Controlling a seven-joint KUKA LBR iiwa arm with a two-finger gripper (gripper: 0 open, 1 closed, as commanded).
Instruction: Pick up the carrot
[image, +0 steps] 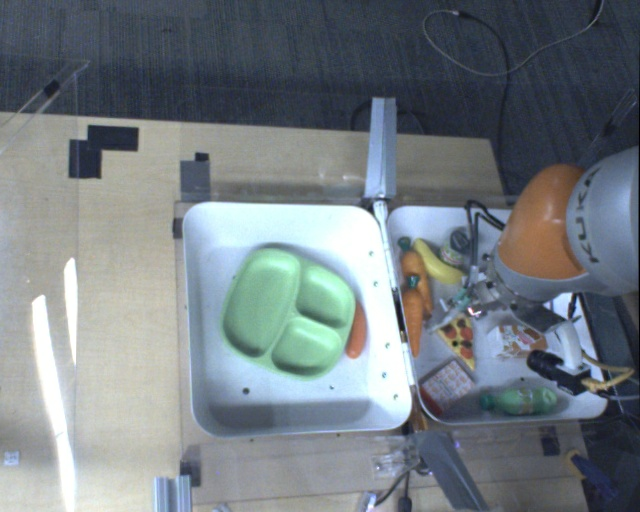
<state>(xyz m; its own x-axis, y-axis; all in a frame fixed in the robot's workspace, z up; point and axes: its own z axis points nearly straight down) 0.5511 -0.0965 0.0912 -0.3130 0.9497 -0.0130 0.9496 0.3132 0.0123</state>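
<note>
Carrot (355, 334) beside green plate (288, 312) in left bin (200, 300). Gripper (470, 300) over right bin (590, 408); grip state unclear.

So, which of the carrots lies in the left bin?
The short carrot beside the right edge of the green tray; it is alone in the left bin. The other carrots lie in the right bin, along its left wall.

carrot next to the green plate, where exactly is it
In the left bin, the carrot lies against the right edge of the green divided plate, near the wall between bins.
</note>
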